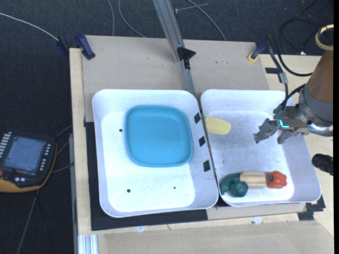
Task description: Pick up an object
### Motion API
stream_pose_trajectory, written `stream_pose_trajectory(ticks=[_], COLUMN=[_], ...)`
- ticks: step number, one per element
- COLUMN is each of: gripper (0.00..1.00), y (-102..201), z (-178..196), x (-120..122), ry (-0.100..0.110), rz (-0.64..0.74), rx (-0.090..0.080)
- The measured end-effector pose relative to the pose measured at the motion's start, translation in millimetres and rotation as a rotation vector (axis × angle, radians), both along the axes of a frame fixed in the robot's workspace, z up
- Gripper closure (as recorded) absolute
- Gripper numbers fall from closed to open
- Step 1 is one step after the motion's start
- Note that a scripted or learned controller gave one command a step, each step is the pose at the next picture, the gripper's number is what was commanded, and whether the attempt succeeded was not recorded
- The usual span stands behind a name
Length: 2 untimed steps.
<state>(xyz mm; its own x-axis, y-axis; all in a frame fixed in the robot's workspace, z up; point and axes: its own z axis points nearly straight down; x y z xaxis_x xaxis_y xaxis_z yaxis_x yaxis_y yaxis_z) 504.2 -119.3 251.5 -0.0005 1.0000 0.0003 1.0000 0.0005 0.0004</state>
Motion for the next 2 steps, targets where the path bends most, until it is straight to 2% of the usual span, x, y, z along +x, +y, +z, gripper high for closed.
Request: stream_pose_trajectory(ticks=[1, 2], gripper=[0.0, 0.0], y=[0.0, 2.3], z=[-0.1, -60.7], x=[0.0, -6.2], ry=[0.0, 0.005], rz=[0.0, -0.001], rx=[0.0, 0.001])
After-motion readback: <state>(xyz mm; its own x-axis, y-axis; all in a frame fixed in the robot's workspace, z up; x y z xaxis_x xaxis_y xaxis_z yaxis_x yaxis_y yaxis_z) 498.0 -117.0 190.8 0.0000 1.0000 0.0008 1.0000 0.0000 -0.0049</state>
